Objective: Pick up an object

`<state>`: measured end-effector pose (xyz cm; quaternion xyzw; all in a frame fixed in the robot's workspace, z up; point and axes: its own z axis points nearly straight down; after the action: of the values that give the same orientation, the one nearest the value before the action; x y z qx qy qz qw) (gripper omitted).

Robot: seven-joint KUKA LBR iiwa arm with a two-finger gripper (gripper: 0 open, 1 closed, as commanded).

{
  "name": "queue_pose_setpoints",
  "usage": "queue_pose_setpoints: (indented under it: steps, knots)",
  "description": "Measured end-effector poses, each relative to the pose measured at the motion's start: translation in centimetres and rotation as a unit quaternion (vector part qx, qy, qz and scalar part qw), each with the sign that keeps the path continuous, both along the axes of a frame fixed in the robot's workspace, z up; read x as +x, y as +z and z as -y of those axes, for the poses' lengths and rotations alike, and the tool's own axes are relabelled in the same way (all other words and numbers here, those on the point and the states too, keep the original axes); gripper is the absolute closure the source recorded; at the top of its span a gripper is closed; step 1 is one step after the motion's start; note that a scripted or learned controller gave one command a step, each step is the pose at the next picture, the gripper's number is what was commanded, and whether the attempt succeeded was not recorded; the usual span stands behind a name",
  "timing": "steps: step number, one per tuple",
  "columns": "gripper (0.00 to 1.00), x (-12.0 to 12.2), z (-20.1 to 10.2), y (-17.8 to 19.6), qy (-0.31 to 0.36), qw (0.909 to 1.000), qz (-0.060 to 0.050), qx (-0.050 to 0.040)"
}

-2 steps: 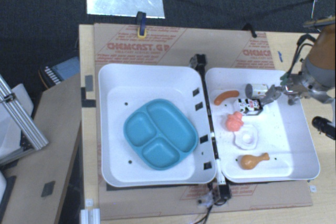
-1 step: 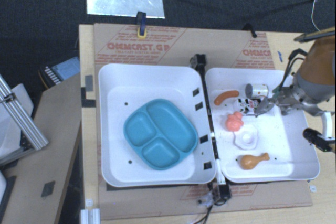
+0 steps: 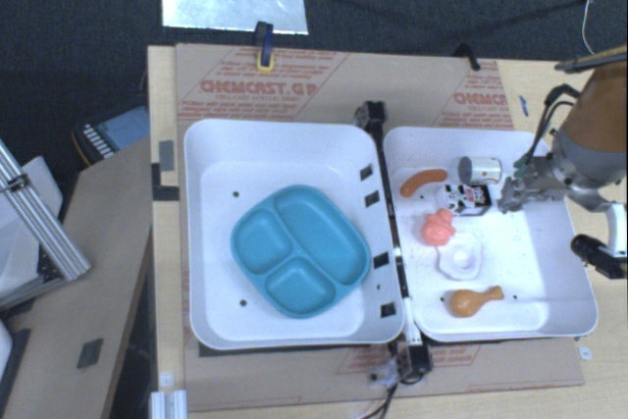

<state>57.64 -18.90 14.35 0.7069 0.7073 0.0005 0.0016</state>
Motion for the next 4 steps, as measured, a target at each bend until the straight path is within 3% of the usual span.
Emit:
queue_pose_setpoints:
  steps: [2,4]
  knots:
    - [1.00,0.1,0.3,11.9,0.002,1.0000,0.003,-0.0007]
    - [1.00,3.9,-9.9,12.3,0.005,1.0000,0.001,0.0014]
